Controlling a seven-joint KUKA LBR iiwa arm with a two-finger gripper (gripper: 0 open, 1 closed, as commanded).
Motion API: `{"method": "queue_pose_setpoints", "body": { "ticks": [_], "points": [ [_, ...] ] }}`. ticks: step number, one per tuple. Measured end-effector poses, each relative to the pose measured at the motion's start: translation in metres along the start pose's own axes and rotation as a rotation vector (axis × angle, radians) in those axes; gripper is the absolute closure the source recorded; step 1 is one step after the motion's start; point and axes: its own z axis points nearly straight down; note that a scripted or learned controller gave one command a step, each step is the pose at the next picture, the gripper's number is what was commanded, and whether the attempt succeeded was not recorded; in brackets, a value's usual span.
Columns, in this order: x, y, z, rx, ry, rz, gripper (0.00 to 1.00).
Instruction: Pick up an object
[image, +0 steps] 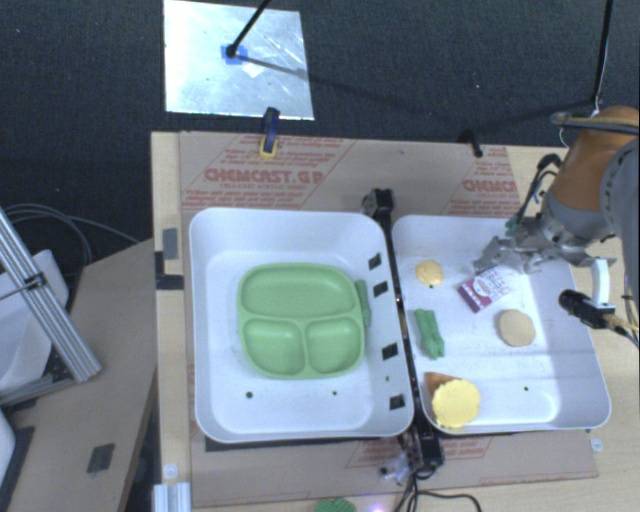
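**Arm low over the right bin, nothing lifted yet**

We start with the bench (330, 160), which fills the middle of the frame and carries two white bins pressed side by side so the arm can reach both. The left bin (215, 300) sits centre-left and holds a green tray (300, 320) lying flat in its middle, likely there as a place to sort things into. The right bin (570, 370) sits centre-right and carries all the loose items, which puts every candidate within easy reach of the arm (590, 180) coming in from the right edge.

In that bin we see a yellow disc (456, 402) at the lower left corner, resting on an orange piece. A tan round (516, 327) lies near the middle, a green strip (430, 333) lies along the left wall, a red-and-white packet (482, 291) sits above the round, and a small yellow lump (429, 273) lies toward the upper left. All of them rest on the bin floor, well spread out.

The gripper (510, 252) sits low at the upper part of the right bin, just above the packet, which we judge to be its target. We cannot tell whether it touches the packet, nor how it is set, since the wrist hardware blurs together there.
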Motion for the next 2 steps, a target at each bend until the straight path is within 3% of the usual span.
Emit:
{"method": "queue_pose_setpoints", "body": {
  "ticks": [1, 2],
  "points": [
    [0.040, 0.000, -0.078, -0.001, 0.001, -0.006, 0.00],
    [0.006, -0.080, -0.017, 0.005, 0.002, 0.000, 0.00]
  ]
}}
